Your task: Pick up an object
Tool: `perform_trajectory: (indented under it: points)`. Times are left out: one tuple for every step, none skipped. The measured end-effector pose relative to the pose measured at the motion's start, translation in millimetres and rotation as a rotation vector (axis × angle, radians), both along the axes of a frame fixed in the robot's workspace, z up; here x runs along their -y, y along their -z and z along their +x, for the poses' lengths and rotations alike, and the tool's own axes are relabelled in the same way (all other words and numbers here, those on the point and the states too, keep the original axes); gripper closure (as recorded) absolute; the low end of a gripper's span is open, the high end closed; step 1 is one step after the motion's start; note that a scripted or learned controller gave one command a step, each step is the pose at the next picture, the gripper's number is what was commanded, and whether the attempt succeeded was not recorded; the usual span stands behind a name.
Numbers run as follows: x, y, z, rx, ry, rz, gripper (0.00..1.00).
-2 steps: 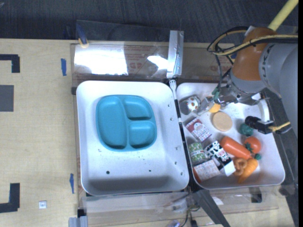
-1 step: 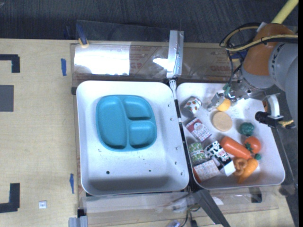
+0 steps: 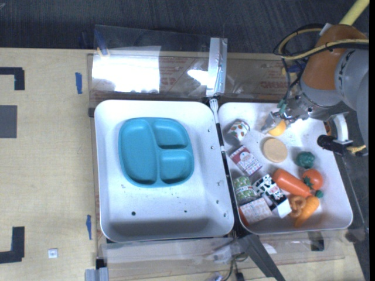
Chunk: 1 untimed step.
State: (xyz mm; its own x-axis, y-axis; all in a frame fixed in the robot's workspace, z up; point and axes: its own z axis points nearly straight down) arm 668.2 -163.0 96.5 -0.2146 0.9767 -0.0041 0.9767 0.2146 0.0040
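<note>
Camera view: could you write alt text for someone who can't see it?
A grey and orange robot arm reaches into the right white bin, crowded with small toy foods including a carrot. The left bin holds a blue divided tray.

Divided tray (image 3: 156, 151) lies in left bin (image 3: 105, 174); toys (image 3: 275, 186) crowd right bin (image 3: 343, 212) beside it.

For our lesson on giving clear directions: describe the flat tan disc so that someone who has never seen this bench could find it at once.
Look in the right bin, the one crowded with toy food, not the left bin holding the blue tray. Near its middle, towards the far side, lies the tan disc, beside a red-and-white packet. It is the one plain, flat, round piece there.
</note>
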Motion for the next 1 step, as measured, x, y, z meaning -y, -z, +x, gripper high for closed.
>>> perform_trajectory:
  points:
    - [-45.9, -98.5, 0.4, 0.002, -0.16, 0.001, 1.0]
